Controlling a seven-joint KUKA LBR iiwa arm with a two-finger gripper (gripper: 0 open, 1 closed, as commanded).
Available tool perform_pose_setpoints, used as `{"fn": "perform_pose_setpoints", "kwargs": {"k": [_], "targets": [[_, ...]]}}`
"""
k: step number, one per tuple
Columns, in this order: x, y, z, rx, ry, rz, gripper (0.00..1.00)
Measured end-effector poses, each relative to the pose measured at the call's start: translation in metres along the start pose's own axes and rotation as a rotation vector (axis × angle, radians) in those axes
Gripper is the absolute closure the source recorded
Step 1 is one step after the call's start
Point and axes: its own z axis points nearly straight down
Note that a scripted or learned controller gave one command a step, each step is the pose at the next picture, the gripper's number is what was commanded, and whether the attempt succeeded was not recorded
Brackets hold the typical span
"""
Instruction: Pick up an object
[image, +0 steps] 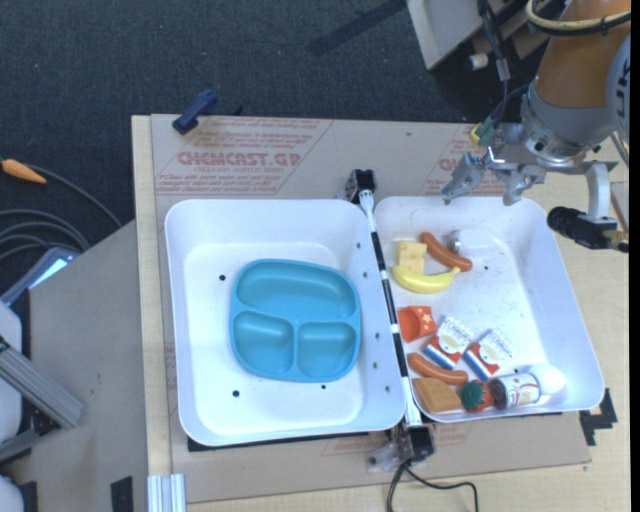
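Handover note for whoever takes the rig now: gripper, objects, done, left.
Gripper: open, holding nothing, above the back edge of the right bin.
Objects: banana, sausage and cheese wedge at the bin's back left; small packets, a bottle and other toy food along its front.
Left bin holds a blue divided plate.
Done: nothing picked yet.
Left: descend, grasp one object, lift.
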Motion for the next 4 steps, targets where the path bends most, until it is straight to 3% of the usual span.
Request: {"fn": "perform_pose_setpoints", "kwargs": {"k": [1, 2, 3, 4], "targets": [[0.005, -0.023, 0.161, -0.012, -0.002, -0.001, 0.00], [0.004, -0.023, 0.151, -0.012, -0.003, 0.001, 1.00], [0.004, -0.023, 0.151, -0.012, -0.003, 0.001, 0.00], [-0.005, -0.049, 0.167, 0.002, 0.001, 0.001, 0.00]]}}
